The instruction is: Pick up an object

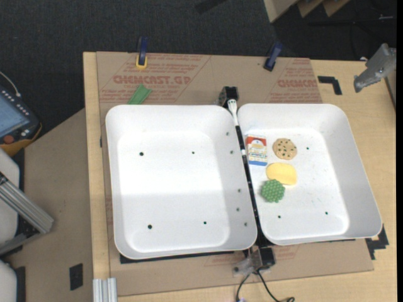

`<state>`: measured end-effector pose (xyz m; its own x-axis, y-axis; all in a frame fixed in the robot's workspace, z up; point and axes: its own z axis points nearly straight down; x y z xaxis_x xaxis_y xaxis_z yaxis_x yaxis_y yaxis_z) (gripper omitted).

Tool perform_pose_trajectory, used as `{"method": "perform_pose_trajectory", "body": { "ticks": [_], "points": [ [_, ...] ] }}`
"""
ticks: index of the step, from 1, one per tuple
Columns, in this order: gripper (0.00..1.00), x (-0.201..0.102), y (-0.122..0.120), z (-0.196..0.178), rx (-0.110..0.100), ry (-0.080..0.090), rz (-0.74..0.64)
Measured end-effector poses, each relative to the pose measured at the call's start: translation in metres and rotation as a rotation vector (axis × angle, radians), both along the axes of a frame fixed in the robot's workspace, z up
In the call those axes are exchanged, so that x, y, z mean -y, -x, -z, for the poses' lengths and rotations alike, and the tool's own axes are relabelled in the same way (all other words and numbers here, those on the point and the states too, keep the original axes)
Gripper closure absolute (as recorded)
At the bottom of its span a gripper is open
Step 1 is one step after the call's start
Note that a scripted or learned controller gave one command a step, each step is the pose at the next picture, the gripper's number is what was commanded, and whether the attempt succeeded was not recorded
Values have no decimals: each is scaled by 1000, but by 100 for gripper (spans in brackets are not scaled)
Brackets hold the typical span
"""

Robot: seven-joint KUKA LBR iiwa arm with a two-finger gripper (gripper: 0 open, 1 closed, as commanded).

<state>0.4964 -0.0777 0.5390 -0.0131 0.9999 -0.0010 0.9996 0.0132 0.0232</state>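
Nearest the camera in the right-hand shallow white plastic bin (352, 168), a small green knobbly ball (272, 190) looks light and grippy: pinch across its middle. Just behind, touching it, a smooth yellow oval piece (282, 173) is probably slippery. Behind that sit a flat round brown cookie with dark chips (284, 148), thin and hard to get under, and a small white carton with red-blue label (256, 150), print unreadable. On the brown cardboard sheet (189, 74) beyond, red lettering reads roughly "CHEMCAST". At far right, the grey gripper part (376, 68) gives no clue to its state.
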Motion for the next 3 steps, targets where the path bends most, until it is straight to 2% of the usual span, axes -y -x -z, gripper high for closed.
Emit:
{"method": "perform_pose_trajectory", "body": {
  "ticks": [1, 2, 3],
  "points": [
    [0, -65, -52, 74, -28, -2, 7],
    [0, -64, -3, -2, -12, -1, 12],
    [0, -134, -17, 48, -29, -1, 7]
  ]
}}
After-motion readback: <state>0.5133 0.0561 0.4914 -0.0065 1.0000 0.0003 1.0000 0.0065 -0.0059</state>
